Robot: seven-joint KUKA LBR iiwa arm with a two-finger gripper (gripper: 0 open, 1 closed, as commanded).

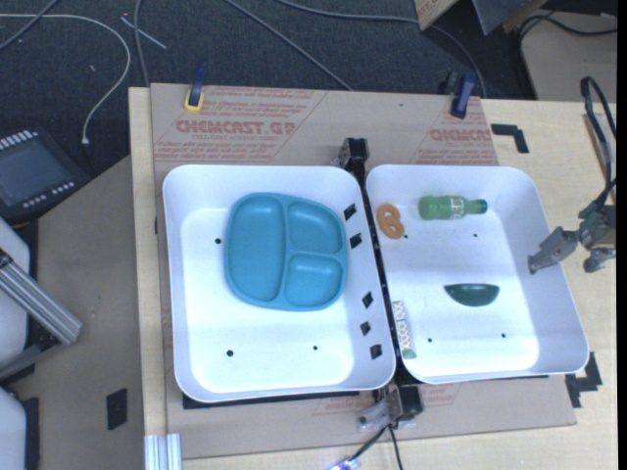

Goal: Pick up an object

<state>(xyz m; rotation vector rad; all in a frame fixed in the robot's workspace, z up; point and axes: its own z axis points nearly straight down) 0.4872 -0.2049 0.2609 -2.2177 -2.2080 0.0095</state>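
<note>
Hanging over the right bin's (529,346) right rim, the gripper (571,250) is spread and empty. Nothing is picked yet: bottle (452,207), pretzel (390,220) and dark bowl (472,294) lie in that bin, a blue plate (286,252) in the left. Approach, grasp and lift remain.

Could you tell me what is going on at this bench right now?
A robot arm is set to pick an object from two white bins. Its gripper sits at the right bin's right edge, holding nothing. That bin contains a green bottle, a pretzel, a dark green bowl and a small packet. The left bin holds a blue divided plate.
</note>
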